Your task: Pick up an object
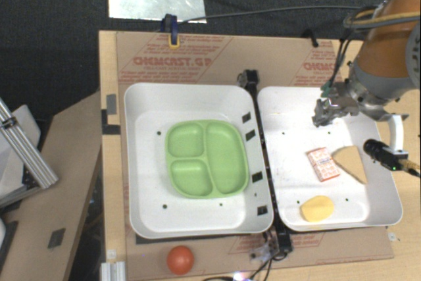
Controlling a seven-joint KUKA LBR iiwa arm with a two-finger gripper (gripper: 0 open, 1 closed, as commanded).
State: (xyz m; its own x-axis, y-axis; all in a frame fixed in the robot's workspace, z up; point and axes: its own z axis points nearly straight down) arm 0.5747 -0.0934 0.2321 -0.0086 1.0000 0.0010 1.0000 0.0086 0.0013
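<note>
In the right bin [289, 141] lie a small red-and-white box [323, 164], a tan wedge-shaped piece [353, 162] touching the box's right side, and a yellow lump [317, 208] near the front wall. My gripper [321, 114] hangs over the bin's back half, above and behind the box, apart from all three objects. Nothing shows between its fingers. The arm with its orange band [393, 29] comes in from the upper right.
The left bin [141, 161] holds a green divided tray [206, 158]. A red-orange ball [179, 259] rests on the bench in front of the left bin. Black clips sit along the divider between the bins. A blue clamp [170, 26] stands at the bench's back edge.
</note>
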